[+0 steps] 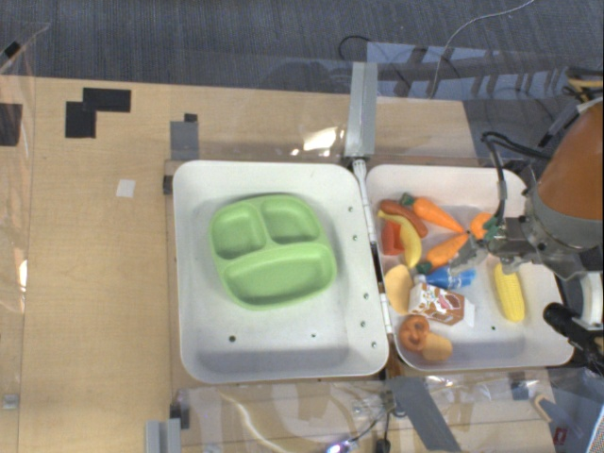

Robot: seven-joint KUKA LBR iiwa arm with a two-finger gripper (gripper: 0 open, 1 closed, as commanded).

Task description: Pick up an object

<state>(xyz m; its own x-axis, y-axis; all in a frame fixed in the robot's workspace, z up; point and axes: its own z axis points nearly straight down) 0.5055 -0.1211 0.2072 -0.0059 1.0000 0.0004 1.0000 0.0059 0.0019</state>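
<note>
Toy foods [427, 281] lie crowded in the right bin [538, 343]; a green divided plate [272, 250] occupies the left bin [193, 281]. Gripper [493, 243] hangs beside a carrot [447, 249]; its opening cannot be told.

Two bins are set side by side on the bench [94, 281]. The gripper [493, 241] is placed over the right bin [538, 343]. Far to its left, a divided tray [273, 250] is laid in the left bin [203, 338]. Just left of the gripper two toy carrots [447, 249] are found, with a banana [411, 239] further left. Below and right of the gripper an ear of corn [510, 293] is laid. Below and left, a small packet [439, 305] is placed, with round fruit [415, 333] beyond it.
</note>
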